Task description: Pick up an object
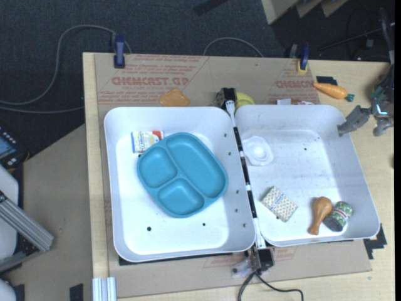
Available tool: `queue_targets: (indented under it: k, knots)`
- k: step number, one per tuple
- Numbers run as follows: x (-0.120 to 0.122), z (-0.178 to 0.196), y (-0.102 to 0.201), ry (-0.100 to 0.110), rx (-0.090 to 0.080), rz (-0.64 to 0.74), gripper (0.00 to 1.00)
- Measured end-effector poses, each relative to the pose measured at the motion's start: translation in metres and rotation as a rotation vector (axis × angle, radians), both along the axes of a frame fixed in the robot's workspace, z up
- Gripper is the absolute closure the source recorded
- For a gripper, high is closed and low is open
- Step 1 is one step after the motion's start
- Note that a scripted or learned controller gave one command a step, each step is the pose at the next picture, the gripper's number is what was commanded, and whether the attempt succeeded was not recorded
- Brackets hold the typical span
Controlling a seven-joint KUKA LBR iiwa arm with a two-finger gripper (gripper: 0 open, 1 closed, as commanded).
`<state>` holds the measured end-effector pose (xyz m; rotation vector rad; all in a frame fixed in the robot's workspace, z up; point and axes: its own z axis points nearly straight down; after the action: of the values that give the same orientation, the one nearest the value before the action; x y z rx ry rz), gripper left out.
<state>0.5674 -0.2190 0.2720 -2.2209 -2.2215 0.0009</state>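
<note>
The left bin [125,231], nearest, carries a blue divided plate [182,174]. In the right bin [351,168] lie a patterned packet [279,204], a brown drumstick [320,213] and a small can [339,215]. The gripper [366,123] hovers at the worktop's [94,168] right edge, jaws spread, empty.

The left bin [119,187] holds a blue divided plate [182,174] beside a small carton [145,140], while the right bin [326,137] holds a patterned packet [279,204], a toy drumstick [320,213] and a small can [339,216], with the gripper [369,119] above its far right rim.
</note>
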Motion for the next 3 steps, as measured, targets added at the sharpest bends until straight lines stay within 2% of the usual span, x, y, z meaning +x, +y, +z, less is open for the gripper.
queue_targets:
  k: [1,2,3]
  knots:
    - [0.083,-0.104,-0.003,0.001,0.0,0.004,0.0]
    - [-0.024,-0.084,-0.007,0.004,0.001,-0.004,0.0]
    - [-0.073,-0.192,0.011,0.005,0.003,-0.003,0.0]
